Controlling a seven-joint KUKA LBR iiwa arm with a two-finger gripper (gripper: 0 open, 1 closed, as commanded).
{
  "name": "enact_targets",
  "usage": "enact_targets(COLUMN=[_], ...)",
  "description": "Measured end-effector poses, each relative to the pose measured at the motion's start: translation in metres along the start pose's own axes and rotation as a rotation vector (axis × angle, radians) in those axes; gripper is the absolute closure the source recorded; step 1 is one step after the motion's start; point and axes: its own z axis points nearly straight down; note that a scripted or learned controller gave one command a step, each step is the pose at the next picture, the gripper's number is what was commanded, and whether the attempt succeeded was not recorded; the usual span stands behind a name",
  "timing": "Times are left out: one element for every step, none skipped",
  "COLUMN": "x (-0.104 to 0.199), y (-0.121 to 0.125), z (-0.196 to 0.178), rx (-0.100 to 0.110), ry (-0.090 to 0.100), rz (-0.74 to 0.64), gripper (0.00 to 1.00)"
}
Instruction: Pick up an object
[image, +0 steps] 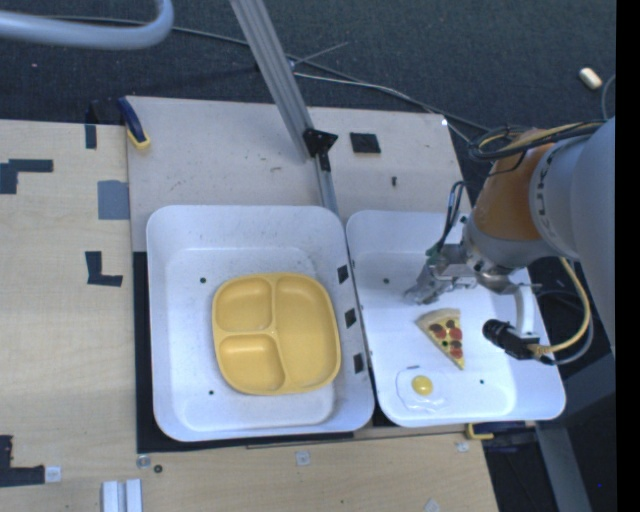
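Glossy yellow plastic plate (275, 332) lies in a smooth white plastic bin (170, 300).

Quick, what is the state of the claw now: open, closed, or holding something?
Claw: cannot be told if open or closed; it holds nothing visible. It is low in the right bin, above the pizza slice.

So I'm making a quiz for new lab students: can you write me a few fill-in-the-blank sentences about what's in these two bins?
1. The yellow divided plate lies in the ____ bin as the camera sees it.
2. The plate has ____ compartments.
3. The pizza slice and the ____ lie in the right bin.
4. The gripper is above the ____ bin.

Missing words: left; three; fried egg; right
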Motion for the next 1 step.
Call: enact_targets(x=[0.0047], y=[-0.0085], z=[-0.0555], rx=[-0.003], ry=[0.0], rz=[0.001], gripper=[1.0])
